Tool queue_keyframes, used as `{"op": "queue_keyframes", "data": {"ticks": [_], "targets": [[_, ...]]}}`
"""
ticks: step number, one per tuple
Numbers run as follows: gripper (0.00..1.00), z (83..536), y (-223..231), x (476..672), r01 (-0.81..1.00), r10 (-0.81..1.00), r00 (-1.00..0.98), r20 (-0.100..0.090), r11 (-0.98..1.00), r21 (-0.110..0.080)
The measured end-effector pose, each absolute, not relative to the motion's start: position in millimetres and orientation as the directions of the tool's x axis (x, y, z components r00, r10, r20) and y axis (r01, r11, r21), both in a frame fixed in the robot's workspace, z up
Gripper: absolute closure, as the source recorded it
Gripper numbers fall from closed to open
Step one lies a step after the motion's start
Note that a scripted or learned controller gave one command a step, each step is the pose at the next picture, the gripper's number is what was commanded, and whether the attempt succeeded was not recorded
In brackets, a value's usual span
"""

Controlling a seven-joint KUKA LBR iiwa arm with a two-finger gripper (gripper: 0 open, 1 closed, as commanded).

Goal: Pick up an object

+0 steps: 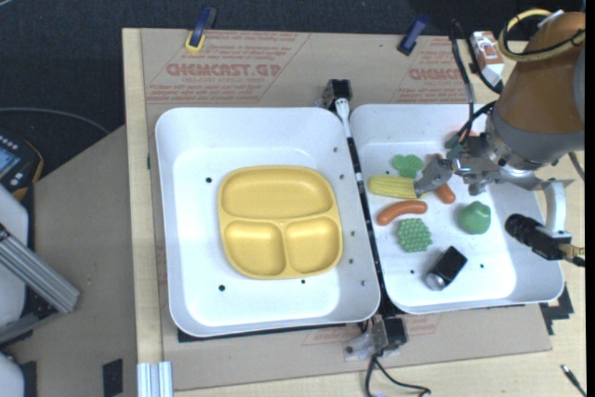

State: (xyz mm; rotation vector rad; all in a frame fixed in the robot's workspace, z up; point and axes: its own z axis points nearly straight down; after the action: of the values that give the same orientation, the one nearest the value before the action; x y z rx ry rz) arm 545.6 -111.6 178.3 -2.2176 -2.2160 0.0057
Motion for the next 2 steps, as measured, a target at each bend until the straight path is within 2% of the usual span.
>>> {"op": "queue_keyframes", "data": {"ticks": [1, 2], "targets": [[0.0, 135, -111, 542.9, 1.0, 1.0, 0.0, 0.002, 0.0, -0.008], [0.0, 88, -109, 545.7, 1.0, 1.0, 0.0, 0.004, 0.0, 0.003]]}}
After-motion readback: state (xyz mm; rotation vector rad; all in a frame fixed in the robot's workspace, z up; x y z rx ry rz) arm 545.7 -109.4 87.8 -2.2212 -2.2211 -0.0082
